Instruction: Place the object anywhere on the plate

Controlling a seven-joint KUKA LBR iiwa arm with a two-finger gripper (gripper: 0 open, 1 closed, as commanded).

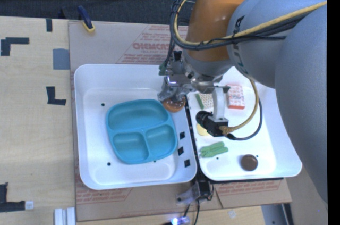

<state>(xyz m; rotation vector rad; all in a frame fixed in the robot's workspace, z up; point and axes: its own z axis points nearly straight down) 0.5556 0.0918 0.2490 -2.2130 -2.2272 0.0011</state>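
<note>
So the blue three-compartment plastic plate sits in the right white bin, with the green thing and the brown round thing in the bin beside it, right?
Not quite: the camera view shows the blue three-compartment plastic plate in the left white bin. The green thing and brown round thing do lie in the bin beside it.

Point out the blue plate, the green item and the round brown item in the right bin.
blue plate (141, 131): camera view, on its divider ridge.
green item (213, 150): camera view, on its middle.
round brown item (249, 163): camera view, on its top face.

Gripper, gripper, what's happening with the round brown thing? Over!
Gripper at the plate's upper right corner. Round brown thing just under it, touching the plate rim; grip unclear. Nothing on the plate.
</note>
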